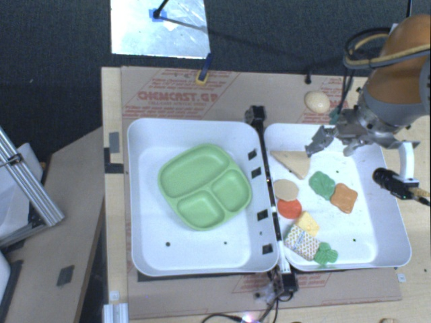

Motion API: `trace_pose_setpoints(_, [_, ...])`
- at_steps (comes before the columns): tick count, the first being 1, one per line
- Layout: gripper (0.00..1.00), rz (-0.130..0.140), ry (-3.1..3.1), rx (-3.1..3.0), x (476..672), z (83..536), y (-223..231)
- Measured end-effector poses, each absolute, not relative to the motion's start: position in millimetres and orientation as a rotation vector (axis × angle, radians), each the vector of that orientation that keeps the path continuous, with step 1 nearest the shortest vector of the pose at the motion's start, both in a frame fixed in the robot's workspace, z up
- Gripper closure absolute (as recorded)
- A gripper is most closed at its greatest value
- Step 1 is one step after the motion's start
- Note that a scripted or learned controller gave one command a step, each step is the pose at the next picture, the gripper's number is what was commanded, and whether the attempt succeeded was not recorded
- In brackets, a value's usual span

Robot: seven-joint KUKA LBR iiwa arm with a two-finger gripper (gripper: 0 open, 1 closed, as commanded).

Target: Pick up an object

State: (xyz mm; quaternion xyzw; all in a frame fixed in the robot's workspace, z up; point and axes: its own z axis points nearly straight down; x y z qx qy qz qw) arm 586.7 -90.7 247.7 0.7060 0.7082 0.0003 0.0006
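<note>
Toy food pieces lie scattered in the right-hand shallow white plastic bin (387,237), and any of them could serve as the object to lift. Nearest the end effector (322,142) is a flat tan wedge like a slice of bread (291,161), lying near the bin's upper left corner; it looks light and stiff but thin, so it would probably need pinching across its narrow width. Below it sit a round beige disc (286,189) touching a round orange-red disc (290,208), both low and likely slippery to grip by their edges. A bumpy green leafy piece (322,184) and an orange lumpy piece (344,197) lie just beside each other in the middle; their thicker, uneven bodies seem the easiest hold. Near the front edge rest a yellow block (308,222), a patterned wedge (302,243) and a small green knobbly piece (326,254). The end effector hangs over the bin's upper part, just right of the tan wedge; whether it is spread or closed cannot be told, and nothing is visibly held. The left white bin (145,247) carries a green three-compartment plastic tray (204,186).
</note>
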Motion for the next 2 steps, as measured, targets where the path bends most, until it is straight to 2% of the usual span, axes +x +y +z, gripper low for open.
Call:
trace_pose_setpoints(1, [0.0, 0.001, 2.222, 2.22, 589.6, 207.4, -92.8])
trace_pose_setpoints(2, [0.0, -0.002, 2.223, 2.222, 583.0, 147.5, -95.0])
